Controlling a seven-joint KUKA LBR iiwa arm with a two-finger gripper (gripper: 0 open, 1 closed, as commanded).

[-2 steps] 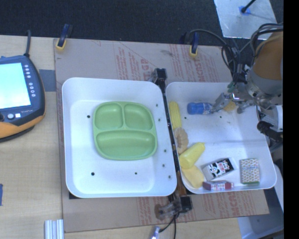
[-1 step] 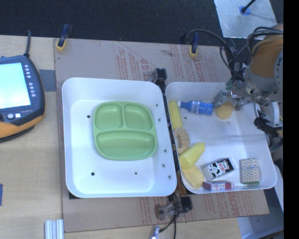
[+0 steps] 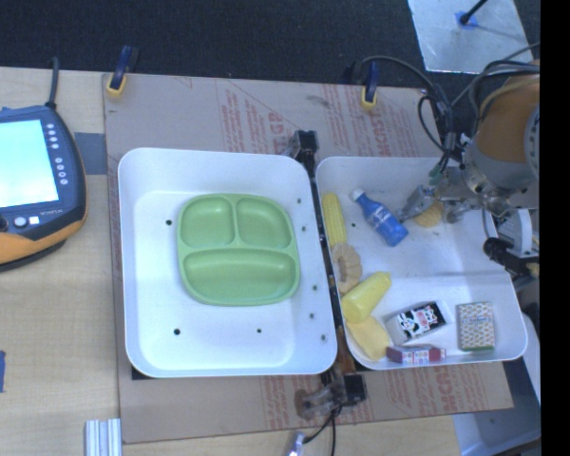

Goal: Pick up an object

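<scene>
Two shallow white plastic bins sit side by side on a brown cardboard sheet (image 3: 266,112); the left bin (image 3: 142,255) holds one pale green divided plate (image 3: 237,250) with three compartments, smooth and rounded at the corners. Nearest the camera in the right bin (image 3: 513,345) lie one flat red-and-white packet (image 3: 416,354), one black-and-white carton (image 3: 417,321) and one small patterned box (image 3: 476,325), all well below the jaws in the picture. To their left are two glossy yellow pieces (image 3: 366,295), one tan lumpy item (image 3: 347,262) and one ribbed yellow corn cob (image 3: 333,218) along the bin's left wall. One blue bottle (image 3: 380,218) with a white cap lies tilted just left of the gripper (image 3: 435,202). The jaws stand low over the bin's far part, at one small yellow-tan object (image 3: 427,217); whether they are parted or closed on it I cannot tell. The grey arm (image 3: 503,131) carries one orange band. One tablet controller (image 3: 24,183) rests far left on the wooden bench.
</scene>
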